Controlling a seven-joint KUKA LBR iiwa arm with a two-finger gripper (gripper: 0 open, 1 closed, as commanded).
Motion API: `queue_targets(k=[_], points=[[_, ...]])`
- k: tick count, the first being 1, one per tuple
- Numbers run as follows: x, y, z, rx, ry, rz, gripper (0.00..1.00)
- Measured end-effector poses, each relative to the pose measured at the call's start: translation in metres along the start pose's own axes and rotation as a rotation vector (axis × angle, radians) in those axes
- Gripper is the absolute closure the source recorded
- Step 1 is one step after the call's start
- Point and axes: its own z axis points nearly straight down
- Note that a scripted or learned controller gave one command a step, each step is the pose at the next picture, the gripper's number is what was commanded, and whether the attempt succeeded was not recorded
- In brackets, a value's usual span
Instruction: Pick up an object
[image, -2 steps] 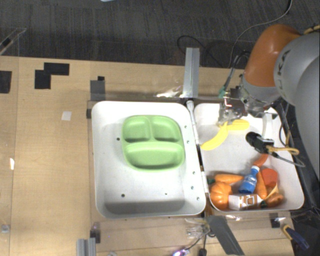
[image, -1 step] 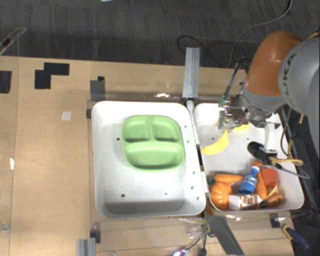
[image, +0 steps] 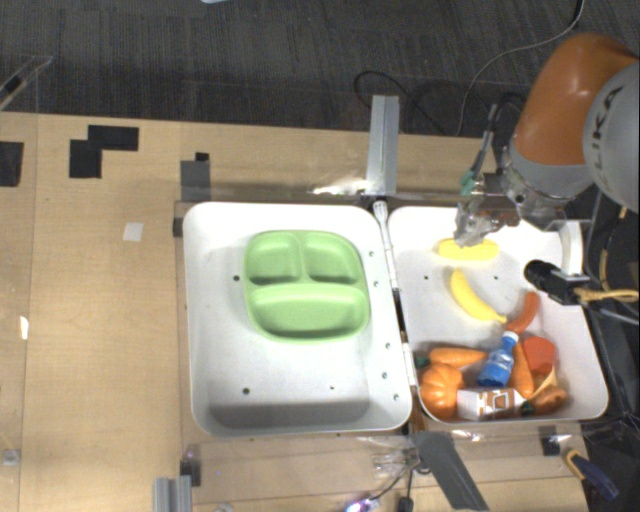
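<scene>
Pale wooden bench (image: 90, 330) boards are carrying two shallow white bins, the left bin (image: 210, 400) holding a smooth green divided plate (image: 304, 282). Over the right bin (image: 580, 385), beyond the curved yellow banana (image: 474, 299), the gripper (image: 472, 236) is hovering against a flat yellow piece (image: 470, 251); how far its jaws are parted, I cannot tell. Nearer than the banana, an orange pumpkin (image: 438, 388), carrot (image: 456, 356) and blue bottle (image: 498, 364) are crowding together.

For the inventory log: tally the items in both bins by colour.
Green: 1, divided plate, left bin.
Yellow: 2, banana, flat piece.
Orange/red: about 5, heaped, approximate.
Blue: 1 bottle.
White: 1 bottle.
Total: about 10.
</scene>
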Motion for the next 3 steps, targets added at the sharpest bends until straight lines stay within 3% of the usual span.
queue_targets(k=[1, 2, 3], points=[[-0.03, 0.003, -0.045, -0.001, 0.001, -0.012, 1.0], [-0.03, 0.003, -0.045, 0.0, 0.001, -0.013, 0.0], [-0.029, 0.005, -0.056, -0.006, -0.001, -0.018, 1.0]])
